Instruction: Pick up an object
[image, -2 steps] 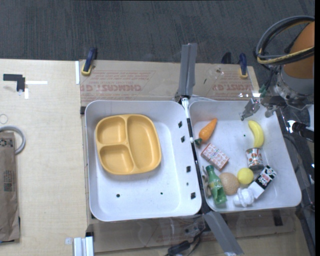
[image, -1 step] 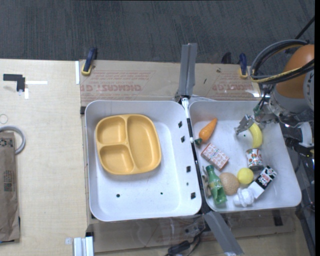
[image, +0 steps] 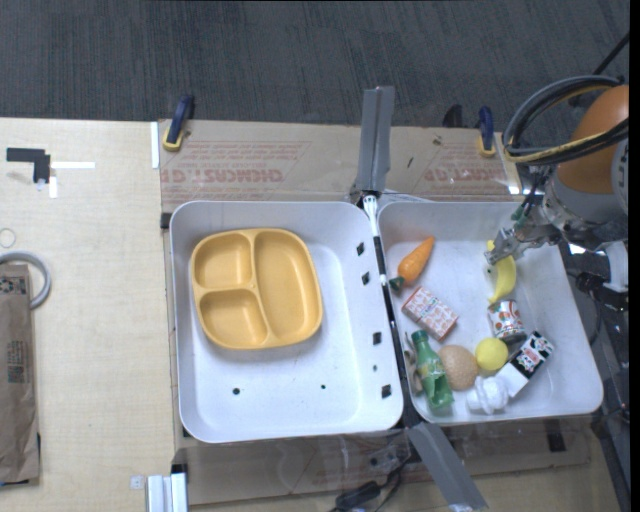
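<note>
Right now, looking down on the counter (image: 80, 300) from the one fixed camera, I am hovering my fingers (image: 503, 248) over the upper right part of the right bin (image: 585, 350), and whether they are apart or together I cannot tell, since they are too small and tangled against the wrist to read. Nothing is showing between them. A banana (image: 502, 279) is lying just below the tips, its long axis running up and down the picture with a slight lean, perhaps touching them. So I am judging it the likeliest pick, with a straight descent and the fingers closing across its width. A carrot (image: 416, 258) is lying well to the left, while a yellow divided plate (image: 257, 288) is sitting in the left bin (image: 200, 400).
</note>
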